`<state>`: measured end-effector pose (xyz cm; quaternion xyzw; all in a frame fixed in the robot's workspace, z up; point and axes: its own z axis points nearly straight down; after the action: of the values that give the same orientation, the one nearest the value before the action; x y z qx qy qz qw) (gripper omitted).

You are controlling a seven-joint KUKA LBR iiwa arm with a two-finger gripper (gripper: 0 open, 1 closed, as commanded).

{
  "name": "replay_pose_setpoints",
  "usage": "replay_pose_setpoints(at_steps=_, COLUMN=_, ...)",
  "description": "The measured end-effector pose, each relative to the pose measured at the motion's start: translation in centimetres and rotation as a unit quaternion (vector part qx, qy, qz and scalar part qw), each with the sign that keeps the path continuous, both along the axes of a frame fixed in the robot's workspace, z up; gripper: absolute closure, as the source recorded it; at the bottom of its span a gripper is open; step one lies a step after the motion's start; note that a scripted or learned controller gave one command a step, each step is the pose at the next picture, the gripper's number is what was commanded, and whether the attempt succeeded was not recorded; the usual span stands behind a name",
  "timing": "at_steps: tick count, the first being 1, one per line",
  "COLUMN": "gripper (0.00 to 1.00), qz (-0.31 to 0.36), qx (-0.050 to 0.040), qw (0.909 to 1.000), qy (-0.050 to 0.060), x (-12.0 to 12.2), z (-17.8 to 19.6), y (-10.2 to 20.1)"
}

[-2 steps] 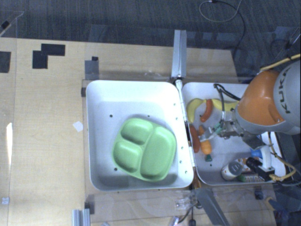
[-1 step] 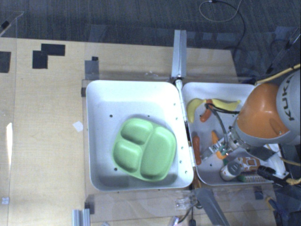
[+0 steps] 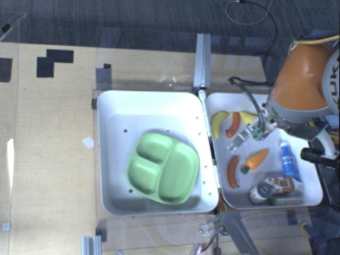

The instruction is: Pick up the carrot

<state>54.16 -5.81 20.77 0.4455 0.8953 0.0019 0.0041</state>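
Arm poised over the right bin, one carrot lying free below it.

The carrot [image 3: 256, 159] lay at the middle of the right bin [image 3: 313, 195], tilted, green end toward lower left, apart from the jaws [image 3: 249, 133] just above and left of it; whether those jaws were open or closed could not be told (they were small and cluttered). Two red sausages were there, one [image 3: 232, 125] across a single banana [image 3: 219, 122] in the upper left of the bin, one [image 3: 232, 172] left of the carrot. One blue bottle [image 3: 288, 162] and one brown bottle [image 3: 272, 188] lay lower right. The left bin [image 3: 114, 116] held one green divided plate [image 3: 163, 167] of three compartments on the tabletop [image 3: 48, 158].
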Motion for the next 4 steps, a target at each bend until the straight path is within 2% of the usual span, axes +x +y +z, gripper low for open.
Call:
replay_pose_setpoints(at_steps=1, gripper=0.00, qz=-0.037, qx=0.0001, qw=0.9993, qy=0.002, x=-1.6, z=-8.5, y=-6.3)
replay_pose_setpoints(at_steps=2, gripper=0.00, qz=-0.060, qx=0.0007, qw=0.9982, qy=-0.002, x=-3.6, z=-11.8, y=-9.4)
replay_pose_setpoints(at_steps=3, gripper=1.00, qz=-0.060, qx=0.0004, qw=0.9982, qy=-0.007, x=-3.3, z=-10.6, y=-9.3)
replay_pose_setpoints(at_steps=4, gripper=0.00, qz=-0.060, qx=0.0004, qw=0.9982, qy=-0.006, x=-3.3, z=-10.6, y=-9.3)
